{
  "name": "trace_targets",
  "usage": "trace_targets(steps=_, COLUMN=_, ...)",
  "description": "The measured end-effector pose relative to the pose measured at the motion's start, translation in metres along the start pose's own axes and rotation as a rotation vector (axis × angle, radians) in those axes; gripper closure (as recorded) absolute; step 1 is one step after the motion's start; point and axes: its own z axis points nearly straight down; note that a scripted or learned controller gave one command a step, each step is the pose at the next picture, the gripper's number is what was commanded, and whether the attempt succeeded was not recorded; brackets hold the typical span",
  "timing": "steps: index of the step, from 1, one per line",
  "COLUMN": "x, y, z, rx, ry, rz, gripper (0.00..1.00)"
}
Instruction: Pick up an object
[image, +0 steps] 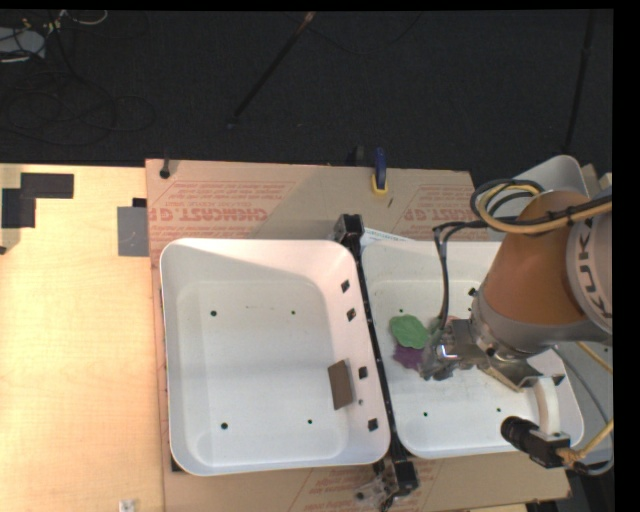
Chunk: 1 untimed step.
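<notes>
The grey arm (545, 275) with its orange band reaches in from the right, its gripper (437, 362) pointing down-left.

Light wood table (70, 350) fills the left side, with dark patches near its upper left corner. A cardboard sheet (300, 205) with red printed lettering lies flat on the table, spanning under both bins. Left white bin (190, 300) and right white bin (470, 440) sit side by side on the cardboard, touching along a black clipped seam. A blue clamp (380, 170) sits at the cardboard's far edge.
</notes>
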Motion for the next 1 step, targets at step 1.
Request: trace_targets(steps=1, x=-0.0838, y=0.0, z=0.0012, rx=-0.007, ry=-0.004, rz=0.005, gripper=1.0)
